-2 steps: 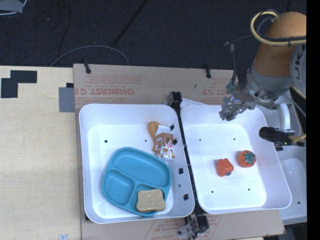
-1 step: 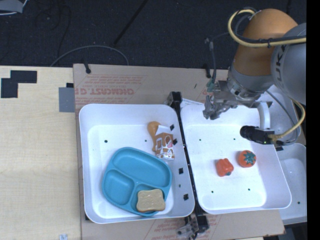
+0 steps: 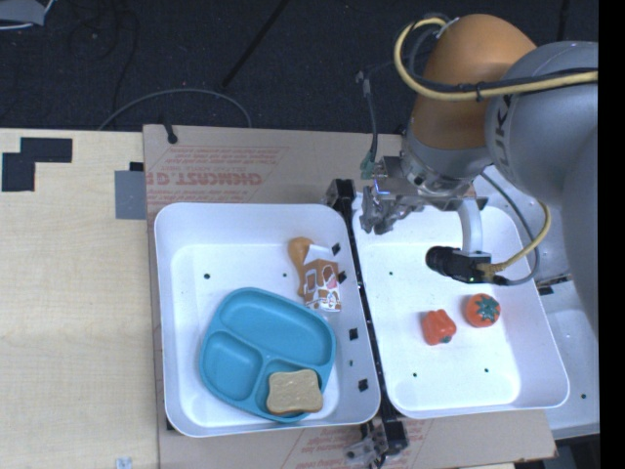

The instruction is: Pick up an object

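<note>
The gripper [image 3: 379, 213] hovers over the right bin's [image 3: 488, 384] far-left corner, its finger state impossible to tell, well apart from the red pepper [image 3: 438, 326] and tomato [image 3: 481, 310] near the bin's middle.

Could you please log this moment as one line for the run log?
gripper: over right bin's far-left corner, nothing seen held | right bin: red pepper, tomato | left bin: blue tray with bread

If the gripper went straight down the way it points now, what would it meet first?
Probably the bare floor of the right bin near its upper-left corner, by the divider. The gripper hangs there, well away from the red pepper and tomato. Depth is hard to judge from this slant.
</note>
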Motion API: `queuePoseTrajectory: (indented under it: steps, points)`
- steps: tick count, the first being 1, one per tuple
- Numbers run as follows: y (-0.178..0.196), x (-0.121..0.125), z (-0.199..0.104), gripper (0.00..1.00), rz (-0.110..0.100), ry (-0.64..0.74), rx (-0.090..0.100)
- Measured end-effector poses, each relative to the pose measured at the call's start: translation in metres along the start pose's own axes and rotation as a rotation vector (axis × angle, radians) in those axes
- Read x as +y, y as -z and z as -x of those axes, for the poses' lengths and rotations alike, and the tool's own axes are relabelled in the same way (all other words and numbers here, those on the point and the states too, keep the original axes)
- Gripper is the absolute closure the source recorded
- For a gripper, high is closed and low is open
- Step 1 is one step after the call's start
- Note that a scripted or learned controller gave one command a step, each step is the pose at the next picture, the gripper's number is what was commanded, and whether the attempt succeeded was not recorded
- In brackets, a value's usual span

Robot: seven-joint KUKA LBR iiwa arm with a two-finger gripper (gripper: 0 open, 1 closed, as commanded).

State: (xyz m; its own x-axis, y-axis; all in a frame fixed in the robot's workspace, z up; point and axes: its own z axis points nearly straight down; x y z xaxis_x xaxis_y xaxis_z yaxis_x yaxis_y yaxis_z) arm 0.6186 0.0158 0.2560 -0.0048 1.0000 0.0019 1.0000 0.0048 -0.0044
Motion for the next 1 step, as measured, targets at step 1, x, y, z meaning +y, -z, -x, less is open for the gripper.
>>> queuePoseTrajectory:
  steps: [1]
  points:
    - [-0.0027,-0.0077,-0.0604,1.00,-0.001,0.001,0.000]
